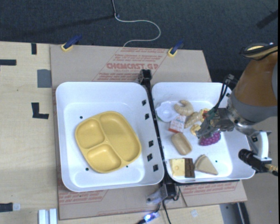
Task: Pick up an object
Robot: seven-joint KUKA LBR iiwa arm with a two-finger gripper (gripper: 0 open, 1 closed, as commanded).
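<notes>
Purple grape bunch (210, 136): a toy cluster in the right bin (224, 90), toward that bin's right side, directly under the gripper and touching it.
Gripper (209, 125): low over the grapes at the end of the grey arm (256, 92), which comes in from the right edge of the camera view.
Fingers: dark and bunched against the purple cluster; whether they are spread or closed, and whether they have hold of the grapes, cannot be told.
Right bin, other contents: a white cup-like piece (165, 111) at the left, a tan ginger-shaped piece (184, 107) beside it, a small red-and-white packet (177, 124), a tan oblong piece like a potato (181, 143), a yellow and brown block (182, 167) at the near wall, and a tan wedge (206, 165) just beside it.
Left bin (65, 97): holds a yellow three-compartment plate (107, 141), lying flat.
Tabletop (18, 125): light wood with black marks; cardboard (130, 62) lies under both bins.
</notes>
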